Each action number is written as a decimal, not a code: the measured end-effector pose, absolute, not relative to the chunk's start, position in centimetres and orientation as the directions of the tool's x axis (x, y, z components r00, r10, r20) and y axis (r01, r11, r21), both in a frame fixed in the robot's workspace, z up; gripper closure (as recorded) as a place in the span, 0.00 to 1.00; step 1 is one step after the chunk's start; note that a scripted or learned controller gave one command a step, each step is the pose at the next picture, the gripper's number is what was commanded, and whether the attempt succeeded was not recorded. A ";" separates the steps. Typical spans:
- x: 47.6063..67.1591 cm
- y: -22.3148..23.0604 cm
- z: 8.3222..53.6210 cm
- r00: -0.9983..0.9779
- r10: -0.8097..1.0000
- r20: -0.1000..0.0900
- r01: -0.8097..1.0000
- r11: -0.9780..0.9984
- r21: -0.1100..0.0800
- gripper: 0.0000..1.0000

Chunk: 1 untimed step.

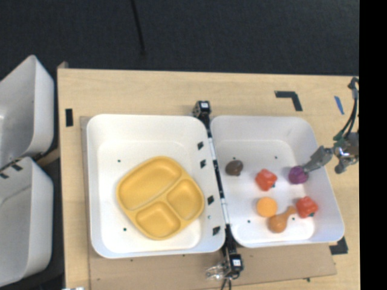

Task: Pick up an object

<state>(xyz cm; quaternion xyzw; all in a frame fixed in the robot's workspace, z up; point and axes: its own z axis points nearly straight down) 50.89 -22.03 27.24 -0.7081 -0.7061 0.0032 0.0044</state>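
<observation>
Light falls evenly from above, bright on the pale wooden bench (151, 92) and brighter on the two white bins (103, 132), whose floors are almost washed out. Shadows are soft and short, lying close under the yellow tray (160, 198) and the small toys. The floor behind is very dark. The picture is slightly soft and grainy, and fine detail at the right side blurs.

Camera view: one fixed camera, mounted high above the counter (181, 92), angled downward, framing both white bins (97, 180) and the dark floor (211, 23) beyond the counter.
</observation>
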 end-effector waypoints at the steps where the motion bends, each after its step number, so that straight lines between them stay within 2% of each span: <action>1: 51.1 -22.0 27.9 -0.001 1.000 -0.001 1.000 0.001 0.001 0.00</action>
